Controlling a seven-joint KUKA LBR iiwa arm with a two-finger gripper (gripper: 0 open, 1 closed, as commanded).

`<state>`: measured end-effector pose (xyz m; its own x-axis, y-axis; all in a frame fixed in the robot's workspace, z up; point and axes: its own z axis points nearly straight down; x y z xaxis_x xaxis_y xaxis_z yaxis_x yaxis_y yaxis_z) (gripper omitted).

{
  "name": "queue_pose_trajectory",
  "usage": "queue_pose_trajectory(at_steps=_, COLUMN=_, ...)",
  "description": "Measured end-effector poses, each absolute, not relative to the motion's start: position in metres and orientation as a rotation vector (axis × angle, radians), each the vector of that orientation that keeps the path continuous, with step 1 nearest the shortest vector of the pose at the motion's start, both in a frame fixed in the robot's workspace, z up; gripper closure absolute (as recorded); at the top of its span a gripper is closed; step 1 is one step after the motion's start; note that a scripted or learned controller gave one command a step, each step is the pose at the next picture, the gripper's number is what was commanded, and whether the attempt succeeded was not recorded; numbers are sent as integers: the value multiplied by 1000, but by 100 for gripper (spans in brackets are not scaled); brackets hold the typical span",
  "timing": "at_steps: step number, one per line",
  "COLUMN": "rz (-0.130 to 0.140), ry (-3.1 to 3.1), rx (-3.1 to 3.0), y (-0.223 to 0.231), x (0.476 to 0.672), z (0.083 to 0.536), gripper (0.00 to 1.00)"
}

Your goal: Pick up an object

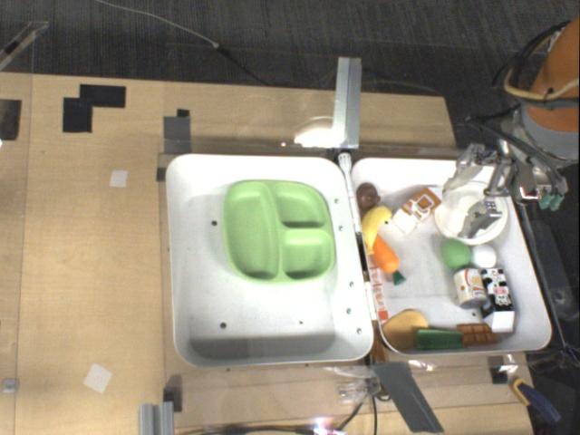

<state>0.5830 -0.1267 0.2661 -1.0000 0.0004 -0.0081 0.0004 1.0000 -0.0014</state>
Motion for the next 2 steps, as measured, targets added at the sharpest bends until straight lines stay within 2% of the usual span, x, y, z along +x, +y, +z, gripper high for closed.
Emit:
queue_pose_trajectory(at_steps=1, rz=-5, ry=3123, rx=-156, y=-138, x=570, z=100, gripper=0)
queue_pose_trajectory(at_steps=2, rz=-7, ry=3187, rx=-50, y=-118, x=649, z=90, gripper=0)
